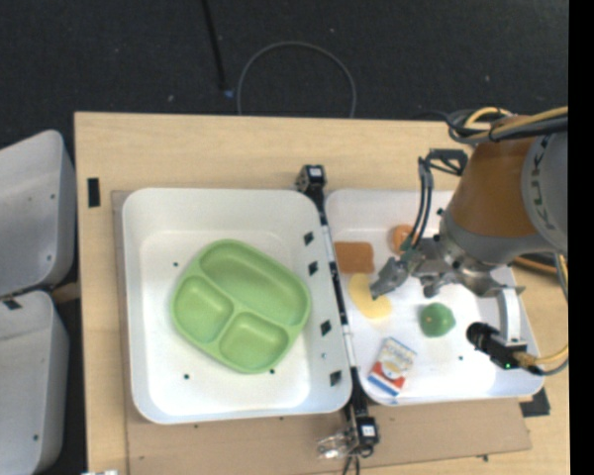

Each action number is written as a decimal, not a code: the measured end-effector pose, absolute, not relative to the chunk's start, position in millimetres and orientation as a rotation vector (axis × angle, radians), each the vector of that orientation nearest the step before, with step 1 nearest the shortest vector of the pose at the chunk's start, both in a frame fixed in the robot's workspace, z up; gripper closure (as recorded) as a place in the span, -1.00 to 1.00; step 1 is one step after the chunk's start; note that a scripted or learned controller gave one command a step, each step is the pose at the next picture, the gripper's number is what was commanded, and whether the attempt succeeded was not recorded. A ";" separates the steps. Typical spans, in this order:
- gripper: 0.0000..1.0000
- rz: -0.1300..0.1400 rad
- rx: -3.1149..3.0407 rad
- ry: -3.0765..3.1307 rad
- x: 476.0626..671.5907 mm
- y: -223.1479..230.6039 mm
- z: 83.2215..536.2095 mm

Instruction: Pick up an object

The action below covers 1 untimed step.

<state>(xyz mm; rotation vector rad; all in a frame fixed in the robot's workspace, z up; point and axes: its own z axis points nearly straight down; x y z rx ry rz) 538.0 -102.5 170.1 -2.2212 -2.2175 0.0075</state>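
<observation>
Pale wooden bench (99, 166) on dark floor, bearing two shallow white bins side by side. Taking the yellow lemon-like piece (374, 302) as the mark for all places: lies in the right bin (455, 379), close to the wall shared with the left bin (144, 265).

Just above the yellow piece in view, almost touching: tan sponge-like block (353, 256). Up and to the right, near: small orange item (402, 236), partly hidden behind the arm. To the right, near but apart: round green ball-like fruit (437, 320). Below and slightly right, apart: small white carton with red and blue print (391, 367), lying tilted by the bin's lower edge.

Well apart to the left, in the middle of the left bin: green divided plate (240, 307) with three compartments, flat on the floor of the bin.

Immediately right of the yellow piece and over its upper right edge: gripper (408, 283), prongs spread apart, nothing between them, one prong reaching toward the yellow piece, the other pointing toward the green fruit. Contact with the yellow piece not clear from this angle. Further right and up: grey arm with orange band (490, 191), trailing black and yellow cables.

Far up and to the left, on the floor beyond the bench: thin black cable loop (297, 77). Far left, past the bench edge: white panels (20, 216).
</observation>
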 end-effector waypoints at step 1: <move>-1.00 0.006 -2.224 -2.216 538.9 -98.1 125.8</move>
